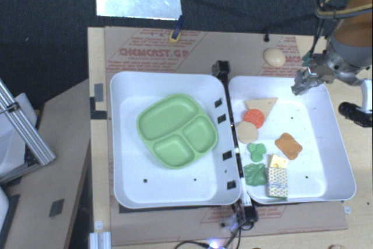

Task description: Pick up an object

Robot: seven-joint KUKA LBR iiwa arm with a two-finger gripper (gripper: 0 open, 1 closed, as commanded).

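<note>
Hand [303, 83] hovers over right bin's [332, 143] far edge w/ nothing in it, can't tell if open or closed, prob. staged high for a drop onto food toys: cheese [260, 105], tomato [254, 117], bread [288, 145] just below-left.

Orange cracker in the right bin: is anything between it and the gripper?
Nothing visible. The gripper hangs over the right bin's far edge; bare white floor lies between it and the orange cracker.
</note>
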